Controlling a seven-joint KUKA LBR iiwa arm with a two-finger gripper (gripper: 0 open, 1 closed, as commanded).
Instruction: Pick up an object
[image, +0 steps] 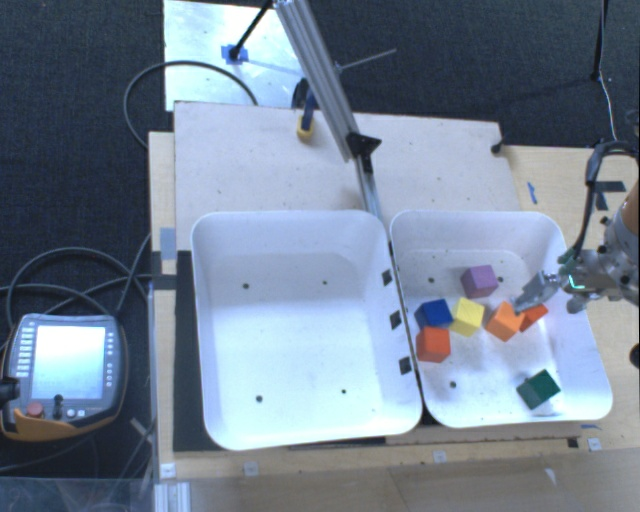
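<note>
The arm is cut off at the frame's right edge. Its gripper (532, 296) reaches over the right bin (575, 262)'s right wall, fingers apart beside an orange block (504, 321), gripping nothing.

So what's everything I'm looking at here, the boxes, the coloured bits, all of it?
White bins: 2, side by side on the bench; left bin, right bin.
Purple block: 1, right bin, toward the back.
Blue block: 1, right bin, middle.
Yellow block: 1, beside the blue one.
Orange blocks: 3, right bin; one near the bin's left wall, one by the yellow, one smaller beside it.
Green block: 1, right bin, front.
Handheld control pad: 1, grey and orange, on the floor at left.
Tool: 1, grey, reaching in from the right, above the orange blocks.
</note>
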